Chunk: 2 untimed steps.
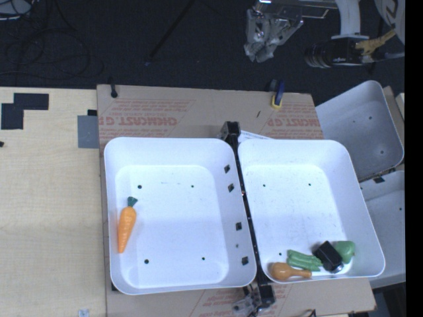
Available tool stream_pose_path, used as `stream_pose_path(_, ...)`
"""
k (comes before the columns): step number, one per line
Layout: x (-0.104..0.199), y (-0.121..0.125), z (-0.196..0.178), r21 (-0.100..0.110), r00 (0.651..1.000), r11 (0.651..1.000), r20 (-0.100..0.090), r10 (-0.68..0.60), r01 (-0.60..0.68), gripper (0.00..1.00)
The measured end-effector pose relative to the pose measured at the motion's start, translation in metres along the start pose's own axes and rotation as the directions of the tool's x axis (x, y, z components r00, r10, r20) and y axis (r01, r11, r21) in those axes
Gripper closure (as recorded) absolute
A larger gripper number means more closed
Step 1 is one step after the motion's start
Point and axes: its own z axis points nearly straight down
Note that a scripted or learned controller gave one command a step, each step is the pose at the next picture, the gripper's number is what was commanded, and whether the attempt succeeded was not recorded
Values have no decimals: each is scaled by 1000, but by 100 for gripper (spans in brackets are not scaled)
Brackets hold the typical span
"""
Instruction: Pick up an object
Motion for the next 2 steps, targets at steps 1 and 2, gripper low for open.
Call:
stream_pose_path(1, 32, 0, 0, 0, 1000, 1000, 1, 2, -2, 100)
stream_pose_path(2, 63, 0, 0, 0, 1000, 1000, 0, 2, -2, 100)
